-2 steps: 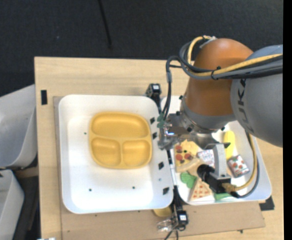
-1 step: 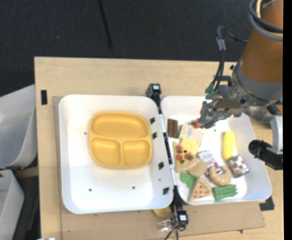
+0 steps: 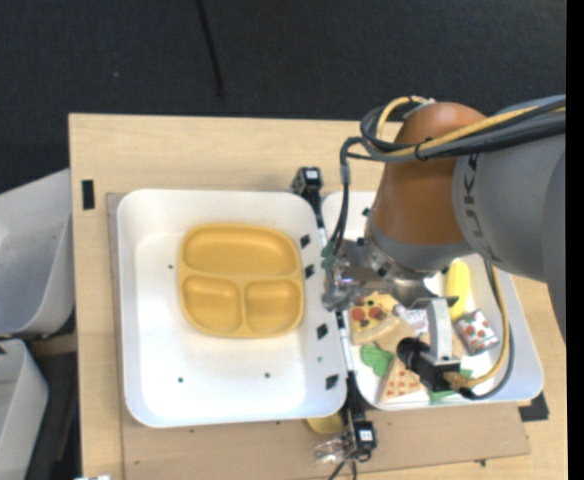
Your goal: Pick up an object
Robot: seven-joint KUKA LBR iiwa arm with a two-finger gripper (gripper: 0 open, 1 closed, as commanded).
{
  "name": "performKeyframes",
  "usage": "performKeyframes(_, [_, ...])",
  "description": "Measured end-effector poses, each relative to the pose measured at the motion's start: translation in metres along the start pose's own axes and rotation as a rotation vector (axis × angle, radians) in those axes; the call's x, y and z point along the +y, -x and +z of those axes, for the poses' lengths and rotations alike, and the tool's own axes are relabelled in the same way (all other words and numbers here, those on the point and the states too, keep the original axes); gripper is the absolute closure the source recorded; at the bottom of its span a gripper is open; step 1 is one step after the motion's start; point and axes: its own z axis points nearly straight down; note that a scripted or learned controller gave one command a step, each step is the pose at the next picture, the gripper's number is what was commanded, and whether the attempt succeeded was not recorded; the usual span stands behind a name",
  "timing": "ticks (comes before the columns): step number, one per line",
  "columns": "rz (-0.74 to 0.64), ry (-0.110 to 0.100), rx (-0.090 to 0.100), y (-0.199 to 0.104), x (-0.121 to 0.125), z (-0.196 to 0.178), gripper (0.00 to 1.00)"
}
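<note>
Gripper (image 3: 367,286) low over right bin (image 3: 524,368), opening hidden beneath wrist, cannot tell wide or narrow; pizza slice (image 3: 372,314) just beside, toward bin's near rim; banana (image 3: 458,283) farther right, long axis front-to-back.

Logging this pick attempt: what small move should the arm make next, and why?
Probably nudge toward the pizza slice and lower: the gripper hangs over the toy bin's inner edge, just beside that slice, with nothing visibly held.
</note>
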Motion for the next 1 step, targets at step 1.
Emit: performKeyframes(1, [-0.010,0.023,0.006,-0.0827,-0.0141,-0.0919,1.00])
